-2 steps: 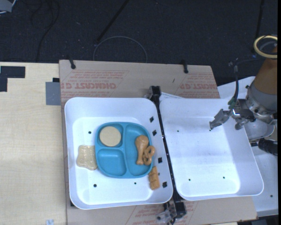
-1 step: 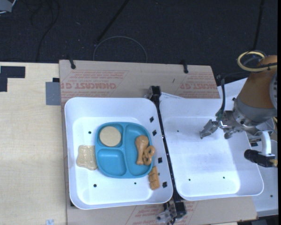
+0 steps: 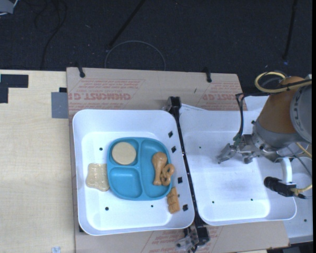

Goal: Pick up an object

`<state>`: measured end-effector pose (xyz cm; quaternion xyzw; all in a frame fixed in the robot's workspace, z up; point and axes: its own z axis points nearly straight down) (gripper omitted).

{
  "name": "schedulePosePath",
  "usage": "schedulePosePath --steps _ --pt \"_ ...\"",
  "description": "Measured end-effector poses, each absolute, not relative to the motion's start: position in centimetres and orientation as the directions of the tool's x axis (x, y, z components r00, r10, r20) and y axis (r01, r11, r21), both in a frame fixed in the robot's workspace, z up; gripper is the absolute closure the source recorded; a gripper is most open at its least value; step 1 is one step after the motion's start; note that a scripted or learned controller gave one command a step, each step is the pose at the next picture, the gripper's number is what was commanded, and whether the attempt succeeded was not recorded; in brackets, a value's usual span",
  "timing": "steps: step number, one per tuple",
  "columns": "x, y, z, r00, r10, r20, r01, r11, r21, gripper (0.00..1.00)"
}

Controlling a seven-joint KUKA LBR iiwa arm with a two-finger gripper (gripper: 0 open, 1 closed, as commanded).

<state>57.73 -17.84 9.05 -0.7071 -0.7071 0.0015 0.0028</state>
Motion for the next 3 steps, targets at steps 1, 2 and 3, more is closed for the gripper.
schedulePosePath --steps 1,2,3 --pt "57.8 -17.9 10.3 0.002 1.000 0.001 1.000 -0.002 -0.004 1.00" --pt "57.4 -17.3 15.0 -0.001 1.000 0.000 1.000 0.001 0.002 1.00" --pt "57.2 -16.5 20.8 -0.002 1.000 0.000 1.000 0.002 0.001 1.00"
